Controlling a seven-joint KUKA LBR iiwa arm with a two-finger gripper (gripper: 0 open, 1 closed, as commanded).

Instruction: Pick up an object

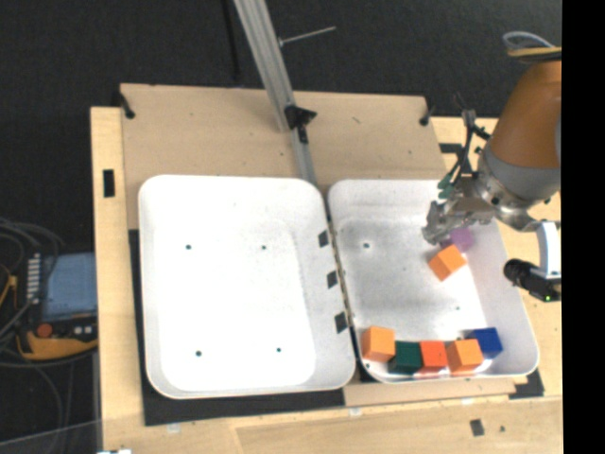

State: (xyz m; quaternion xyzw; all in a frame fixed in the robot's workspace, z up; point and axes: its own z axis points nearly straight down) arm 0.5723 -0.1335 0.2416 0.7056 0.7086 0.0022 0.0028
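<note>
Nearest you, a row of small blocks, orange (379, 341), green (407, 356), orange, orange and blue (487, 340), lies along the right-hand white plastic bin's (378, 216) front wall. Farther back in that bin, a tilted orange cube (447, 262) and a purple piece (462, 238) sit just under the grey two-finger gripper (442, 225). You cannot tell its grip, so judge nothing lifted.

A blue box (71, 285) with cables sits left of the bench (109, 253).

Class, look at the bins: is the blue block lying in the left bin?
No, the blue block lies in the right bin, at its near edge.
</note>
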